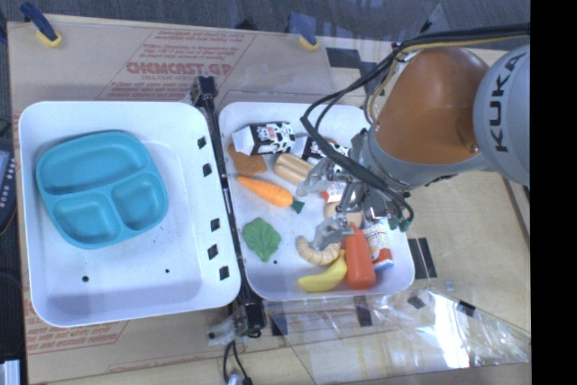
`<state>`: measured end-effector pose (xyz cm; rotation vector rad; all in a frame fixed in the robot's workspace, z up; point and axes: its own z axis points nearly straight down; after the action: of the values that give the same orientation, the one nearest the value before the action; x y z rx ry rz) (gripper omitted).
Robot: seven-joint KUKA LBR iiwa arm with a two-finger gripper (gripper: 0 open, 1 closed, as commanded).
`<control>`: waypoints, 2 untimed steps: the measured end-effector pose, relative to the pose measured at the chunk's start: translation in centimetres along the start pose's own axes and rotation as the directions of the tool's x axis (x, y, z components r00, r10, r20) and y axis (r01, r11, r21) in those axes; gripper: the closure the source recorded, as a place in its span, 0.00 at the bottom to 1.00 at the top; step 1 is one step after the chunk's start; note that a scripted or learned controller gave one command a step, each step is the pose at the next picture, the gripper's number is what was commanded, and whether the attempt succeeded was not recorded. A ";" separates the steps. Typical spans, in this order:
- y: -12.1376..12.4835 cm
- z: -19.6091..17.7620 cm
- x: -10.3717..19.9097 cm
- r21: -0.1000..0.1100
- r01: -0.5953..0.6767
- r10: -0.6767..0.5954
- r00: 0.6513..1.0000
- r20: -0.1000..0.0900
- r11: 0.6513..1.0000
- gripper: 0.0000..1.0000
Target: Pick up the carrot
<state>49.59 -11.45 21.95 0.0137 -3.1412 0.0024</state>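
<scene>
The carrot (264, 190) is orange with a small green end. It lies flat in the left half of the right bin (270, 288), pointing toward the bin's middle. My gripper (323, 205) hangs low over the middle of that bin, just right of the carrot's green end. Its fingers stand apart, and nothing is held between them. The arm's orange band and grey wrist cover the bin's upper right part.
Around the carrot lie a cow-print carton (270, 138), a brown piece (248, 164), a bread roll (293, 167), a green leaf (261, 239), a shrimp-like piece (315, 250), a banana (322, 278) and a red bottle (358, 259). The left bin (54, 302) holds a blue divided tray (99, 187).
</scene>
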 end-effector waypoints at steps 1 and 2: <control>2.1 12.8 -1.9 -0.002 0.094 -0.094 0.996 0.004 0.996 0.00; -0.6 12.8 -13.1 -0.001 -0.175 0.175 0.985 -0.007 0.985 0.00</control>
<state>62.65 -11.97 9.10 -0.2614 -3.1238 0.0007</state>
